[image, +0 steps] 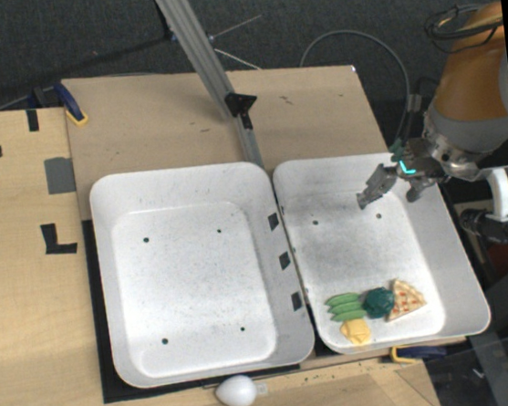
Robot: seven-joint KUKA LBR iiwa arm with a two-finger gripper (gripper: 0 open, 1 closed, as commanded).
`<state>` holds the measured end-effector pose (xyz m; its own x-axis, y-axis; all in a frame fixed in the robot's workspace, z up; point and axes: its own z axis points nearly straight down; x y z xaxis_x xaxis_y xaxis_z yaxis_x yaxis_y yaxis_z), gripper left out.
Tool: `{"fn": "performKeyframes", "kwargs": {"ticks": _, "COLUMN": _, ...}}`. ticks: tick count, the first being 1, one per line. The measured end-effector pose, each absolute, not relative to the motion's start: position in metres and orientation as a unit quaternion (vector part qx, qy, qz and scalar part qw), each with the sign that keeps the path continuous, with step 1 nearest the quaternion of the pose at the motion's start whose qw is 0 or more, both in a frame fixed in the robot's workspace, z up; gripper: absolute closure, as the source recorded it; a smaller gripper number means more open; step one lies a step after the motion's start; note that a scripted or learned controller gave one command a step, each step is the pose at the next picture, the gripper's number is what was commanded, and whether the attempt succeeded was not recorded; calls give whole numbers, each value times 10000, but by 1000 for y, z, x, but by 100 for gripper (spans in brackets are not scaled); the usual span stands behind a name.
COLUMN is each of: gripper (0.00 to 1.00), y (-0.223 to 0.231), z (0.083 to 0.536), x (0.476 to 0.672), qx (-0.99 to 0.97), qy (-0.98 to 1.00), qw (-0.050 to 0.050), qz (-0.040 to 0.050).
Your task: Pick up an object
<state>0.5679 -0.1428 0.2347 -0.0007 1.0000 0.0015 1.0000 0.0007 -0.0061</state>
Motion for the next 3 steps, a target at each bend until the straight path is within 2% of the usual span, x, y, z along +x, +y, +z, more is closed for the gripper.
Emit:
{"fn": "performKeyframes", "kwargs": {"ticks": 1, "gripper": 0, "y": -143, "z": 237, "x": 569, "qx": -7063, "qy": -7079, "qw": 8, "qz": 5}}
{"fn": "performKeyframes", "kwargs": {"ticks": 3, "gripper": 0, "y": -135, "z": 143, "x": 558, "qx": -7068, "qy": -7074, "qw": 26, "qz": 23}}
